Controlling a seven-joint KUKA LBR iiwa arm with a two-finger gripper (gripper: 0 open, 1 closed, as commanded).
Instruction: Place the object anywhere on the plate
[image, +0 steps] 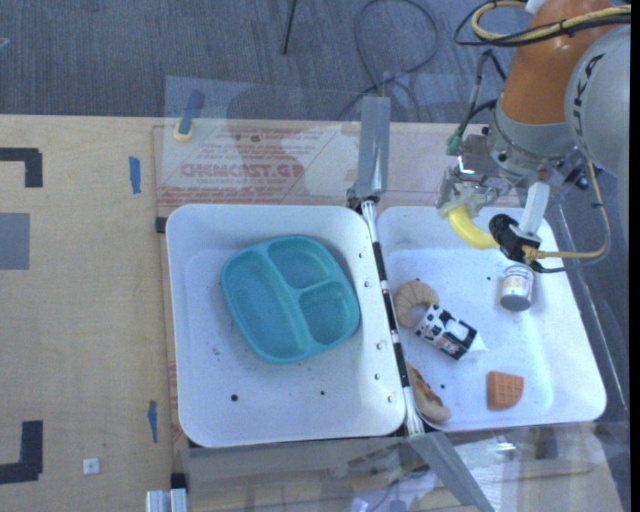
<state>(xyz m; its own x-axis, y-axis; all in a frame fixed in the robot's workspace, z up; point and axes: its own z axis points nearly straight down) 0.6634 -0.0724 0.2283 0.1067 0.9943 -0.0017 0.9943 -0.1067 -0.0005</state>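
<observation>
Hanging over the upper part of the right-hand bin, the pincer (462, 205) sat at the upper right of the frame, below the grey wrist and the orange band (545, 70) of the arm. Its fingers were clenched on a yellow banana (470, 228), whose upper end sat between them while the curved lower end stuck out toward the lower right, above the bin floor. A black cable fitting (512, 238) hung just beside the banana's free end, on its right.

Below that, in the right bin (585, 385), a small grey tin (516, 288) stood near the right wall. Toward the bin's left side lay a tan, curled pastry-like piece (413, 300), and touching its lower right was a black-and-white printed carton (446, 332), tilted on a scrap of white paper. An orange wedge (505, 390) rested in the lower right of the bin, well apart from the rest. Another tan and reddish item (430, 395) lay against the bin's lower left wall, beside the divider.

Across the divider, the left bin (195, 400) bore the teal plate (290, 297), a three-compartment tray lying near its middle, slightly turned. The banana was well apart from the plate, up at the far end of the other bin. Behind both bins lay a printed sheet (255, 165) under clear plastic, on the wooden bench (80, 330).
</observation>
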